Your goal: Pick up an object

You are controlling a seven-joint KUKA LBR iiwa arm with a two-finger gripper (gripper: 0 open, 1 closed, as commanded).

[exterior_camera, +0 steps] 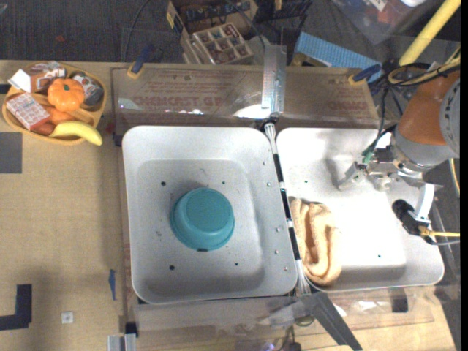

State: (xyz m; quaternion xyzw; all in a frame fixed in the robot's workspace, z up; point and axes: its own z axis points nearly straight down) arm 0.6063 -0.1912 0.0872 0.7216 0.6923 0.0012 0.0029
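So the metal two-finger gripper [349, 175] hovers over the right white bin [380, 265], open or closed I can't tell, well apart from the tan pretzel-shaped toy [316, 241].

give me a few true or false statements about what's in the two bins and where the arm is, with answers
1. The teal round plastic bowl sits upside down in the left white bin. True.
2. The tan and cream twisted soft toy lies in the left bin beside the bowl. False: it lies in the right white bin, against its left wall.
3. The gripper is over the right bin. True.
4. The gripper is touching the teal bowl. False: it is well apart from the bowl, over the other bin.
5. A yellow banana lies in the right bin. False: it rests in a yellow dish on the bench, left of both bins.
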